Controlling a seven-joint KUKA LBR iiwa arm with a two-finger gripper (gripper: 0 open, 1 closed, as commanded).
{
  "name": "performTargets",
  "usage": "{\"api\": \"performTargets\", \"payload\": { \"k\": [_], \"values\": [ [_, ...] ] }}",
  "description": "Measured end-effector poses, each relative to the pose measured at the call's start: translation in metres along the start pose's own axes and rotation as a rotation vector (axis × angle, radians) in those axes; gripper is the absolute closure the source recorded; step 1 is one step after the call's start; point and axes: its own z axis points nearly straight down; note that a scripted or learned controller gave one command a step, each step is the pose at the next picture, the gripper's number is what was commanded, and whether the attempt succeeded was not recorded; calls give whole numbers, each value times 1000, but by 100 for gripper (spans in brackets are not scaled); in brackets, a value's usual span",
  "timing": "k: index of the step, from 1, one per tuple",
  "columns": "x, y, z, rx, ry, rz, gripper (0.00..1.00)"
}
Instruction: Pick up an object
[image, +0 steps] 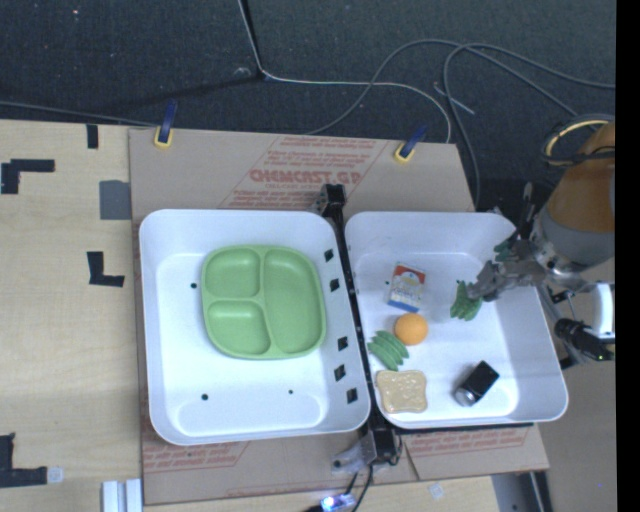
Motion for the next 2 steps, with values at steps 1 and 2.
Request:
{"api": "performTargets", "payload": {
  "k": [1,2],
  "values": [
    [-2,11,-56,-3,-2,0,100],
    [-1,11,-74,1,0,0,100]
  ]
}}
